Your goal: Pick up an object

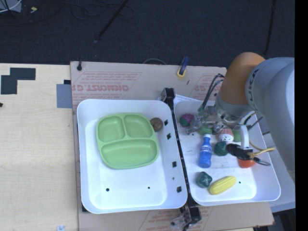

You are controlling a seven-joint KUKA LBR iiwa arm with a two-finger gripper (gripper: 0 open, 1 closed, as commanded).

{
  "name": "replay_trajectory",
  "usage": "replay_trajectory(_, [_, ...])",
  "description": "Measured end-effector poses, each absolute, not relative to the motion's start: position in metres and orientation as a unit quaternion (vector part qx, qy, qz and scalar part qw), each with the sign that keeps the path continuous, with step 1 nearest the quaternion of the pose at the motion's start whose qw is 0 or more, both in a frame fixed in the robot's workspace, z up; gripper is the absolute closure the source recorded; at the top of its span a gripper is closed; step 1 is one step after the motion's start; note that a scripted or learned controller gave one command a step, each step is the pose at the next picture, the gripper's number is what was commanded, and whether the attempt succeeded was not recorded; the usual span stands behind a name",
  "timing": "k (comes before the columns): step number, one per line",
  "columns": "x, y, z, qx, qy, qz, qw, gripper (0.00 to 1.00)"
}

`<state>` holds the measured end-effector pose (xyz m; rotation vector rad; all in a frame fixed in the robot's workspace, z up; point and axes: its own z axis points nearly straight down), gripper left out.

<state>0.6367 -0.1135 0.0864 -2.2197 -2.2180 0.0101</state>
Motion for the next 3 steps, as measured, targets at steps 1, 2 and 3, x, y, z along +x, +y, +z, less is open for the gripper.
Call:
replay_trajectory(1, [0.638, -0.113, 0.099, -0.709, -0.706, 0.0010, 0.002, 1.00])
replay_trajectory(2, [0.628, -0.119, 0.152, -0.710, -0.705, -0.0005, 0.000, 1.00])
replay_trajectory(3, [0.627, -0.110, 0.201, -0.707, -0.707, -0.0011, -0.001, 1.00])
